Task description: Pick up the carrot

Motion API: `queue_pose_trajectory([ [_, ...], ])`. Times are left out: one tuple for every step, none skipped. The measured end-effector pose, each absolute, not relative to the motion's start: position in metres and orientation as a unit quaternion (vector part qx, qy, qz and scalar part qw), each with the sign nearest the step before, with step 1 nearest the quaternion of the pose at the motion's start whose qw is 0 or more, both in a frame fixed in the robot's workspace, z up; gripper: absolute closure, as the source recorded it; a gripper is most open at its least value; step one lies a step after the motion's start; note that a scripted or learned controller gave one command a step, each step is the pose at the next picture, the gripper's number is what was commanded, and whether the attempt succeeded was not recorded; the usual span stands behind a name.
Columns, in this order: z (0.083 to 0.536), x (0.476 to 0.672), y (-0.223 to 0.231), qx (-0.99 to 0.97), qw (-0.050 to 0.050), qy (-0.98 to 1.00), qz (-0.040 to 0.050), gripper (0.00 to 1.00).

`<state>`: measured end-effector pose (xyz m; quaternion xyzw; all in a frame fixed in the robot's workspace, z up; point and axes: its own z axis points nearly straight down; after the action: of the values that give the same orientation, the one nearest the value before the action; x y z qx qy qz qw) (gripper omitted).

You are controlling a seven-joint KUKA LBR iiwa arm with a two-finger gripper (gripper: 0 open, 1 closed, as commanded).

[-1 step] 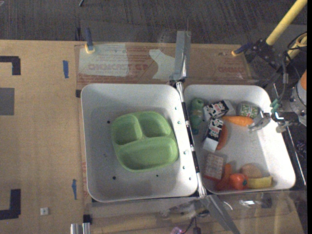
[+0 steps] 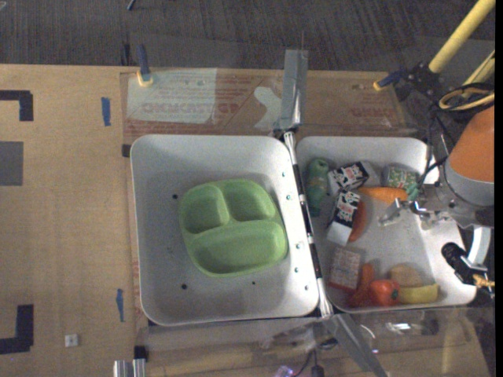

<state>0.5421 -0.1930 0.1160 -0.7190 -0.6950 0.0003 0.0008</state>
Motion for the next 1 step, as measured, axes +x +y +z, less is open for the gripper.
queue_pose_trajectory([
  [0.1085,0.5390,-0.1860,-0.733,0.001,-0.680,0.0001,0.00],
])
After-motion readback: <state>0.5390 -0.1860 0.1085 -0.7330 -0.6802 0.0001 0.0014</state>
